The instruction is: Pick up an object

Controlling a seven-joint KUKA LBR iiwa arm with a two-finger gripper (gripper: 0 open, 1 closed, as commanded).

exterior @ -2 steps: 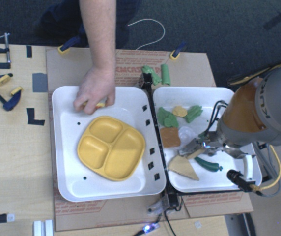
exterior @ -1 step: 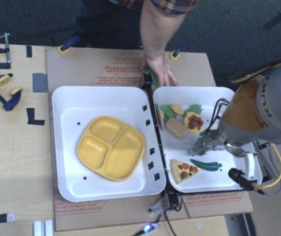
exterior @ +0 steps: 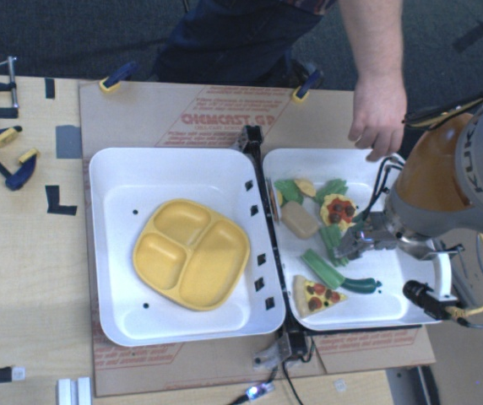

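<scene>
**Arm low in the right bin, among toy food**

The end effector sits low in the right bin, just beside a green leafy toy; whether it is open or closed cannot be told, and no object is seen gripped. Around it lie a tan block, a pizza slice, a dark green pepper, a light green strip and a red-and-yellow piece. The left bin holds a yellow divided plate. A person's hand hangs over the counter at the right bin's far edge.
</scene>
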